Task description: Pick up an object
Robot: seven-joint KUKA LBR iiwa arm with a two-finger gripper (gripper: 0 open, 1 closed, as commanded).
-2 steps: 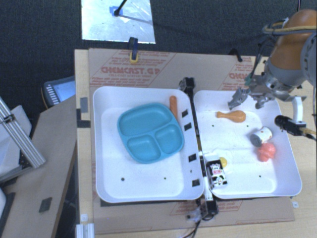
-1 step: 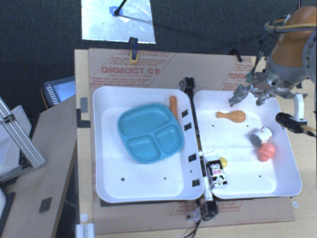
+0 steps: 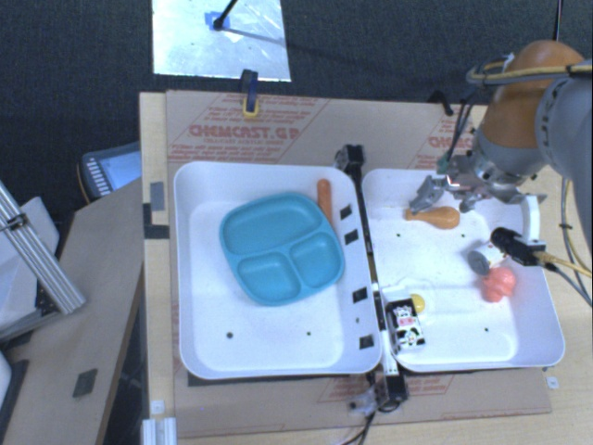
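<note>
My gripper (image 3: 432, 196) hangs over the back of the right bin (image 3: 533, 346), just above and left of an orange-brown drumstick-shaped toy (image 3: 435, 216). Its fingers point down to the left with a small gap between them, and nothing sits in that gap. A pink object (image 3: 498, 284) lies at the right of the same bin, with a small grey piece (image 3: 478, 260) beside it. A yellow item (image 3: 417, 301) and a black-and-white patterned block (image 3: 405, 325) rest near the bin's front left corner.
The left bin (image 3: 204, 341) holds a blue divided plate (image 3: 281, 247) and an orange carrot-like stick (image 3: 324, 198) at its back right. A black divider (image 3: 363, 239) runs between the bins. A cable and white fitting (image 3: 528, 221) hang off the arm's wrist.
</note>
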